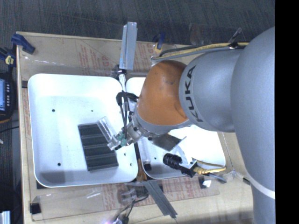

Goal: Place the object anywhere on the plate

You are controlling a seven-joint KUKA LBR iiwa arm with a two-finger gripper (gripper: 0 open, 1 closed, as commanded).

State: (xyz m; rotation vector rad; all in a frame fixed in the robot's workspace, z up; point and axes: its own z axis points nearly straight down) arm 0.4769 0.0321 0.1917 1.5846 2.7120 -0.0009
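Jaws' state cannot be told: gripper (110, 135) blurred over dark ridged plate (97, 147), lying at left bin's (42, 92) five o'clock.

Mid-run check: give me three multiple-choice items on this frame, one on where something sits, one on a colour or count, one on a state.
1. Where does the dark ridged object lie?
A. In the left bin
B. In the right bin
C. On the bench outside both bins

2. What colour is the band above the arm's wrist?
A. Blue
B. Orange
C. Green

3. How does the gripper stand relative to the dark ridged object?
A. At the object's right edge
B. Far off over the right bin
C. Outside the bench

Answers:
1 A: the dark ridged object lies flat on the floor of the left bin.
2 B: the band is orange against the grey arm.
3 A: the gripper sits by the object's right edge, reaching over the wall between the bins.
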